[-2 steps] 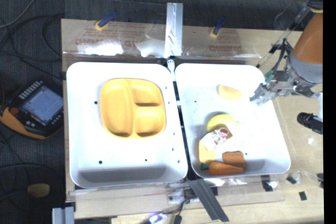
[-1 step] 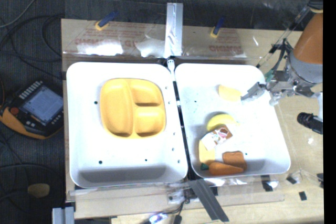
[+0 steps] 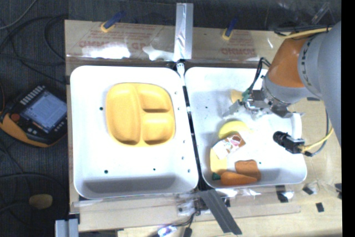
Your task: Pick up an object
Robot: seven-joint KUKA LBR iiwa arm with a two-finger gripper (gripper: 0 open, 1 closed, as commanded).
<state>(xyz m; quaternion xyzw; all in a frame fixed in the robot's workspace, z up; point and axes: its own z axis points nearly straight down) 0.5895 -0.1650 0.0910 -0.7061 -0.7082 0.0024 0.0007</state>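
The arm enters from the right and its gripper (image 3: 250,101) sits low over the upper middle of the right bin (image 3: 205,91), with cabling and fittings crowding the wrist; whether it is wide, narrow or closed on anything cannot be told from this angle. The candidate objects lie below and to its left in that bin: a yellow banana-like piece (image 3: 232,129) nearest, then a white packet with red print (image 3: 230,146), a brown block (image 3: 247,167) and an orange carrot-shaped item (image 3: 236,178) close to the bin's front wall. A small pale item (image 3: 237,96) shows just beside the gripper — its identity is unclear. The left bin (image 3: 83,136) holds a yellow divided tray (image 3: 140,112), well apart from the arm. Risks, as judged: the objects in the lower cluster touch or overlap, so a descent there could catch two at once or push one aside and close on nothing. The banana-like piece is curved and smooth — likely to roll or squirt out under an off-centre pinch. The carrot-shaped item near the front wall leaves little room; a finger could strike the wall.
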